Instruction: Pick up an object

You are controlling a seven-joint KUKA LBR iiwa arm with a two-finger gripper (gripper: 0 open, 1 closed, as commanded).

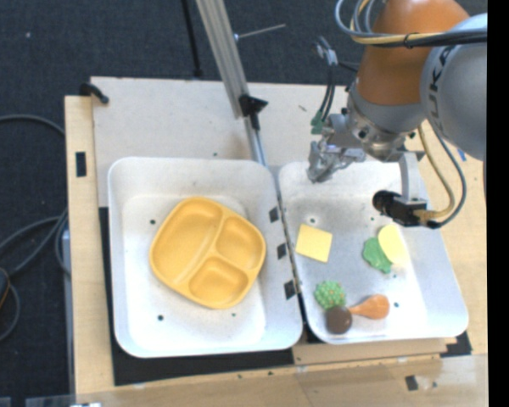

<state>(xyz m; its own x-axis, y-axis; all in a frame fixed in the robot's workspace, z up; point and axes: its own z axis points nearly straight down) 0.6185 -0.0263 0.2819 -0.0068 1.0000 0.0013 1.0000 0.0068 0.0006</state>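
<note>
Gripper: over right bin's far edge; grip state cannot tell.
Cheese slice: nearest item, just below gripper.
Chicken drumstick: farther below, beside broccoli.

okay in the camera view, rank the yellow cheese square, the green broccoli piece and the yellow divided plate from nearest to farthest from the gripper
From the gripper:
1. Yellow cheese square, in the right bin, just below the gripper.
2. Green broccoli piece, farther down the same bin, near its front edge.
3. Yellow divided plate, across in the left bin.

arm cropped at right edge
</note>
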